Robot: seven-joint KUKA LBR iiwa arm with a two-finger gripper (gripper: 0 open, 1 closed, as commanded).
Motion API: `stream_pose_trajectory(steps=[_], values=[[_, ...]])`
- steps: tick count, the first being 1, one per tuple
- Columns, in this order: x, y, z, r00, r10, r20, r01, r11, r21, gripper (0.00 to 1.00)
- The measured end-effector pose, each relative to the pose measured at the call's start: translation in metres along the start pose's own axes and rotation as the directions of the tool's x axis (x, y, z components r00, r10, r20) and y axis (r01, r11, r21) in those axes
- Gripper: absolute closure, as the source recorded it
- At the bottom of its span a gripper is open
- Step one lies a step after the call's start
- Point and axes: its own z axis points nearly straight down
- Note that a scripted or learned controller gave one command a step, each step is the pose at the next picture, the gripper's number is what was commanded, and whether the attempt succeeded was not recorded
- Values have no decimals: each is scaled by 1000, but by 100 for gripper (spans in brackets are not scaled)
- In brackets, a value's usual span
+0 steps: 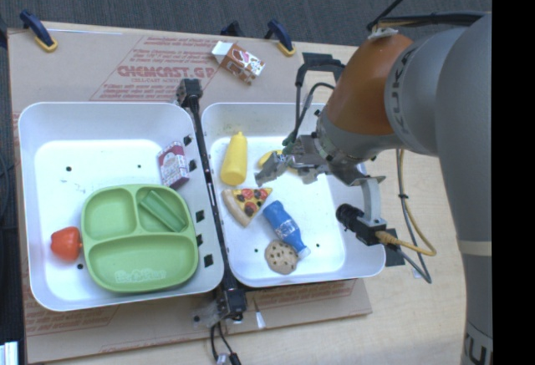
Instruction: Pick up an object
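Far off to my pincer's left, in the other bin (33, 188), a red tomato-like toy (65, 243) sits against a green divided tray (138, 238), smooth moulded plastic with a green strip in its upper right compartment. A small red-and-white carton (173, 164) lies just above that tray, by the bin's inner wall.

Nearer, in my own bin (334, 267), the candidates lie loose and scattered, presumably so any one can be picked singly. A yellow bottle (235, 158), glossy and rounded, stands out to my left, well clear of the walls. Below it a pizza slice (247, 203), flat wedge, matte. Touching the slice's right corner, a blue bottle (284, 227) lies on its side, slanted. A cookie (282, 257), a flat rough disc, sits just below the bottle's lower end.

Closest: a small yellow piece (268, 159), hard to name at this size, maybe a banana. It lies right at my pincer (288, 161), which hangs low over the bin's upper middle. Its fingers blur into the wrist hardware; I cannot tell whether they are apart or together, nor whether they touch the yellow piece.

Judgement: this yellow piece is my likeliest target; nothing is lifted yet.

Behind me, outside the bins, a snack box (240, 62) rests on cardboard (125, 71).
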Motion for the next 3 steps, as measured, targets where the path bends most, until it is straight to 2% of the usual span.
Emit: stream_pose_trajectory(steps=[1, 2, 3], values=[[20, -22, 87, 1000, 1, -1, -1, 1000, 1, 0], [20, -21, 76, 1000, -4, 1, 4, 1000, 1, 100], [20, -20, 66, 1000, -9, 2, 9, 1000, 1, 100]])
